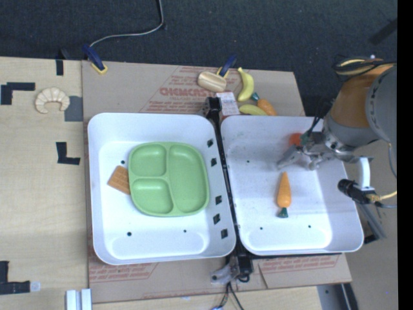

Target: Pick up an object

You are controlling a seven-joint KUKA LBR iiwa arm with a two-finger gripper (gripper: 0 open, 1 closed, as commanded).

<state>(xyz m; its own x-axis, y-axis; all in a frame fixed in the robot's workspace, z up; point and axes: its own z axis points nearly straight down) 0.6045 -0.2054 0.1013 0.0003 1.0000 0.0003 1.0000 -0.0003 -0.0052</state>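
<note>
- The end effector (292,159) hangs low over the right bin (258,237), in its upper right part; whether it is open or closed cannot be told, and nothing can be seen gripped in it.
- An orange carrot (284,191) with a dark green stub lies on the right bin's floor, just below and left of the end effector, apart from it.
- A small orange-red object (295,138) sits by the bin's upper wall, partly hidden by the arm (355,112).
- The left bin (110,237) holds a green divided plate (170,178), with a brown flat piece (119,180) tucked at its left edge.
- Brown cardboard (148,89) under the bins bears red print, partly readable as "CHEMCAS".
- Behind the bins lie a tan bread roll (211,81), two yellow bananas (246,86) and a small labelled box (227,101), its text too small to read.
- A croissant (53,99) rests on the table (32,192) at far left.
</note>
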